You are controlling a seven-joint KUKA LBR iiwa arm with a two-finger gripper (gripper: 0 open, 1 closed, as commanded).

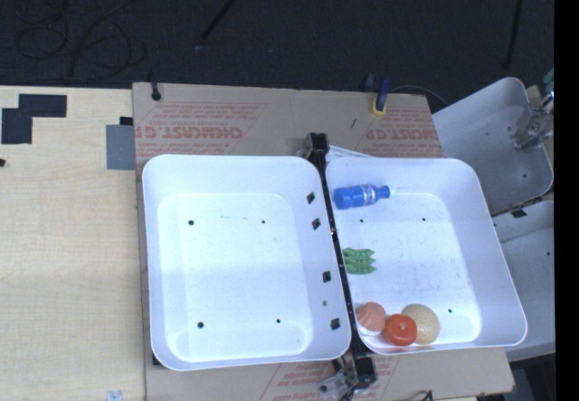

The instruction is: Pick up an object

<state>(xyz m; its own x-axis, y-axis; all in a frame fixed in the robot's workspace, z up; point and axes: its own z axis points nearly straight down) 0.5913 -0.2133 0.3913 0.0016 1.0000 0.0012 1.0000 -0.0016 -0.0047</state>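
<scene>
The right bin (pixel 470 209) holds several small objects. A blue bottle (pixel 360 195) lies on its side near the bin's back left. A green ridged piece (pixel 359 261) sits by the left wall. At the front are a pink round object (pixel 369 316), a red round object (pixel 400 329) and a beige ball (pixel 422 321), all touching. A grey part of the arm (pixel 493 141) sits beyond the bin's back right corner. My gripper (pixel 534 123) appears as a small metallic shape at the right edge, well apart from every object.
The left bin (pixel 163 209) stands beside the right one, with a black divider strip (pixel 330 245) between them. Both rest on brown cardboard (pixel 235 123). A pale wooden bench top (pixel 63 236) lies to the left, and dark floor with cables lies behind.
</scene>
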